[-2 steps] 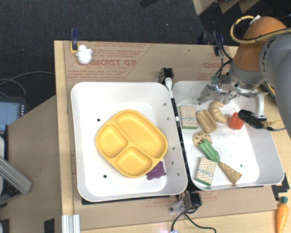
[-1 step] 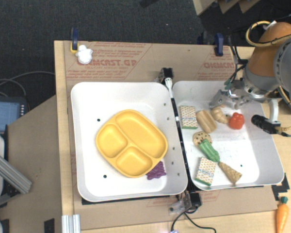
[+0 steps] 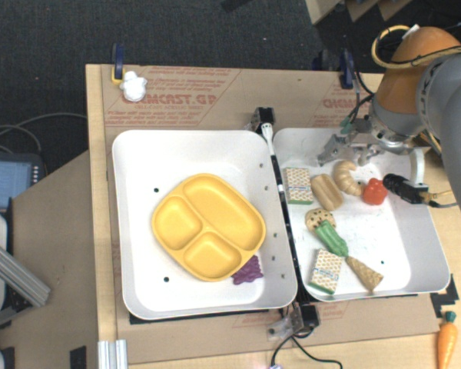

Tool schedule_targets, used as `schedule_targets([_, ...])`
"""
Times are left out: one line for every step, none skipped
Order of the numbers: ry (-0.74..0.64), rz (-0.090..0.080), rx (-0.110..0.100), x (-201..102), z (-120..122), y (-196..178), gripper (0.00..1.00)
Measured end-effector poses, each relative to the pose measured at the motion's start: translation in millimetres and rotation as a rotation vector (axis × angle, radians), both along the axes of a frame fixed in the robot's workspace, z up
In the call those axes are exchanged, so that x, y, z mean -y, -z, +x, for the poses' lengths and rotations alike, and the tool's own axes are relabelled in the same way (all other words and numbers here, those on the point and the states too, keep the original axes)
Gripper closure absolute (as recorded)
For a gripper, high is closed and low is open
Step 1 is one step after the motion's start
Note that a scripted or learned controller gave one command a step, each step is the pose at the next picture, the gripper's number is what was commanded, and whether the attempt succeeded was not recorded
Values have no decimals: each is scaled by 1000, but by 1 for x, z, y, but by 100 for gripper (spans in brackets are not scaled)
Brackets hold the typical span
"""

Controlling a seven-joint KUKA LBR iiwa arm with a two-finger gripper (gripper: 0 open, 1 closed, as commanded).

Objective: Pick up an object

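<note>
Reaching in from the right, the grey arm [image 3: 438, 91] with its orange band hangs over the far end of the right bin [image 3: 426, 271], and its end effector [image 3: 353, 146] sits low above the bin's upper-left part, just beside a pale croissant-shaped piece [image 3: 344, 174]. Whether the end effector is apart or together cannot be told from this slant, and nothing is seen clamped in it, so the step in hand looks like the approach before a grasp rather than a lift. The candidates for picking all lie in the right bin: a tan bread-like roll [image 3: 326, 191] touching the croissant-shaped piece, a red tomato-like item [image 3: 374, 191] just to their right, a small cracker packet [image 3: 298, 185] near the bin's left wall, a green vegetable [image 3: 332, 238] below a round cookie [image 3: 319, 219], a second packet [image 3: 327, 270] and a cone [image 3: 365, 273] toward the near edge. The left bin [image 3: 134, 206] carries a yellow divided plate [image 3: 207, 226] with a purple cluster [image 3: 248, 270] at its near corner, well apart from the arm. The next move likely calls for settling straight down over the croissant-shaped piece, the nearest thing, and closing on it without nudging the roll that touches it; the crowding there is the main risk of a missed or double grasp.
</note>
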State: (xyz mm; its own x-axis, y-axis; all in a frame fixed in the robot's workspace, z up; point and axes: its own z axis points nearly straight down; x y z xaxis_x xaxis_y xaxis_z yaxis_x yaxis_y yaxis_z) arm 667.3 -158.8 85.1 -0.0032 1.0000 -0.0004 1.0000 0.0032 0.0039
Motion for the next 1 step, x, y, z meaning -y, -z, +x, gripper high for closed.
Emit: schedule_targets([7, 0, -8, 33, -31, 0, 0])
